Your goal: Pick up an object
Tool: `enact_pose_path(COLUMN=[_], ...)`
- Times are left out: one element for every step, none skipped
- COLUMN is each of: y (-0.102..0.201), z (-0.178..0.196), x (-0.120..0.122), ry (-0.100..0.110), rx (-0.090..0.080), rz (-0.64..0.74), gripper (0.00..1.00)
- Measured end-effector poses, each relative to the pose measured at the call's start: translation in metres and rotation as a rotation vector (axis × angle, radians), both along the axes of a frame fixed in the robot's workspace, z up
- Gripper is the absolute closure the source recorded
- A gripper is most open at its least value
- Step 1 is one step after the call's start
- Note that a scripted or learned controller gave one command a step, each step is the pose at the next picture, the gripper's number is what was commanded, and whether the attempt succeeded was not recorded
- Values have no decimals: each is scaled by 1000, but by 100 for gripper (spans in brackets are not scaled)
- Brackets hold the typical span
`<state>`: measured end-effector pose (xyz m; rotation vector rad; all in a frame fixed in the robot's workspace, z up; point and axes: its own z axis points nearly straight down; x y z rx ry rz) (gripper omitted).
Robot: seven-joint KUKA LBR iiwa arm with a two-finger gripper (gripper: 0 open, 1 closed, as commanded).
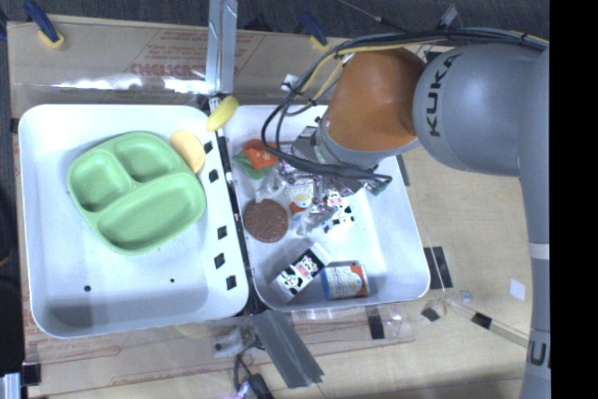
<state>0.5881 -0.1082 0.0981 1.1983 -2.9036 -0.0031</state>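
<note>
The right bin [402, 243] holds several small items: a brown round cookie [266, 220], a red and green vegetable toy [259, 156], a black-and-white milk carton [300, 275] beside an orange-labelled can [345, 280], and small patterned pieces [334, 210] under the wrist. My gripper [313, 193] reaches down into the middle of this bin, just right of the cookie. The orange wrist band and cables hide most of its fingers.
The left bin [56, 285] carries a green divided tray [138, 190] with a yellow oval piece [189, 149] at its upper right edge. A yellow banana-like piece [221, 113] lies on the divider between bins. The grey arm covers the right side.
</note>
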Motion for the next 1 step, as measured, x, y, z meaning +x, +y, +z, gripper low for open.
enact_pose_path(y=[14], z=[-6], x=[-28], ry=[-2], rx=[-1], rz=[-116], gripper=[0])
